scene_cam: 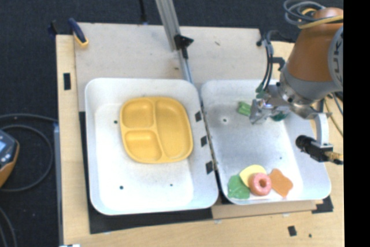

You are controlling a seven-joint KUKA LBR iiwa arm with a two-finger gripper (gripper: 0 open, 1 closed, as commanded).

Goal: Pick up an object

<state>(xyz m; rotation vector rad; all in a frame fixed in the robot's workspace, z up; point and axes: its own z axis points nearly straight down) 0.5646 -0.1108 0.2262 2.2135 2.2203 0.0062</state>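
You see arm (315, 61): broad orange band over grey wrist housing, rounded casing. Grey cable loops above the band; thin dark cable runs down the arm's left side. Gripper (258, 111): small metallic grey assembly. Black cylindrical fitting projects beside the wrist.

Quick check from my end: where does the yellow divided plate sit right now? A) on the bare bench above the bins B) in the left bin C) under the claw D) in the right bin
B: the yellow divided plate lies flat in the left bin, well away from the claw, which is over the right bin.
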